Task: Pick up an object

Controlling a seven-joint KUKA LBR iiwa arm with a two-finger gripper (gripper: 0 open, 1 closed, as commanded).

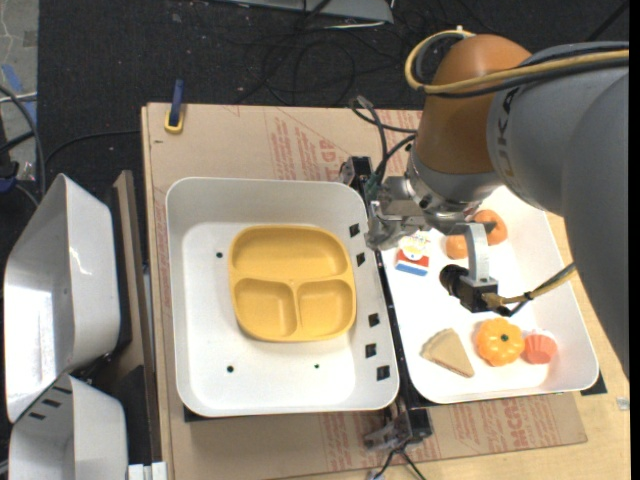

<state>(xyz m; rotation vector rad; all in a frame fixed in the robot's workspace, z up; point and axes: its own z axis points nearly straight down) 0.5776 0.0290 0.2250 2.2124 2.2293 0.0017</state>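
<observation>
As the gripper (398, 226) hangs just beside the red-and-white carton (412, 261), this looks like the approach. I cannot tell its spread. Next, lower around the carton.

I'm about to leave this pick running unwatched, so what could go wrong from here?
The gripper hangs right at the divide between the bins, so it may hit the wall of the right bin instead of an object. The small red, white and blue box lies just beside it and could get shoved aside. The pumpkin, tan wedge and pink piece sit close together, so reaching for one might knock another.
</observation>
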